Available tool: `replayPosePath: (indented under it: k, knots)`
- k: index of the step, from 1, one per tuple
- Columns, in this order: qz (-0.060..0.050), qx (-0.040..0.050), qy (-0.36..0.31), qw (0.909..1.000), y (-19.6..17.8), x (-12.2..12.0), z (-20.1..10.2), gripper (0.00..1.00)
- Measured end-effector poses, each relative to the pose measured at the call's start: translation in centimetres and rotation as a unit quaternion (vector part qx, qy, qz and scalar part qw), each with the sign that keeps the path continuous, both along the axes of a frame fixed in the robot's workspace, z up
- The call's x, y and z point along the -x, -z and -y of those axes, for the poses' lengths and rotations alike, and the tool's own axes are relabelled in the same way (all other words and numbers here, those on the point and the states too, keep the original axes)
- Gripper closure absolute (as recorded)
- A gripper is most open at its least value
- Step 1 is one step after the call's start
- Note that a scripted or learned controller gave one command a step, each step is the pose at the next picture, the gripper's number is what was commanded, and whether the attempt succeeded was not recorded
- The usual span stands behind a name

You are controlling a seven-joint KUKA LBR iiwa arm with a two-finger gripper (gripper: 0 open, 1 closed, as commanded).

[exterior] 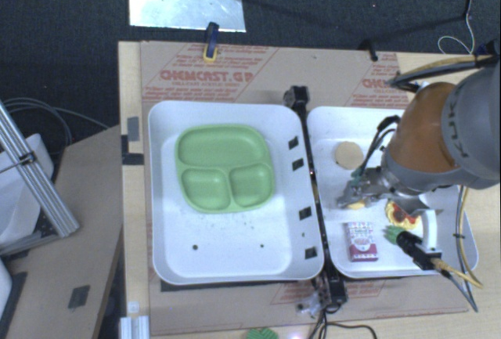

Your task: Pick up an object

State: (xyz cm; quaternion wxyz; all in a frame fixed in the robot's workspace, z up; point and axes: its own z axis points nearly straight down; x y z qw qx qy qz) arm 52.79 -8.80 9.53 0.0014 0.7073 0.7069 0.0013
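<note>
I see my gripper [354,198] low in the right bin [329,126], above a red packet [362,241]; I cannot tell its fingers' state.

A single fixed camera hangs above the bench [258,67] and looks down at a slant, far enough to take in both white bins whole. The left bin [168,251] sits at the frame's centre, the right bin [325,130] toward the right edge, where the arm [446,134] enters. Dark floor fills the top.
</note>
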Motion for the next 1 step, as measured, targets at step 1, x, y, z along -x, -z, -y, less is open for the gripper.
replayPosePath:
  k: [1]
  knots:
    - [0.005, -0.0006, -0.006, 1.0, -9.5, -5.38, -6.99, 1.0]
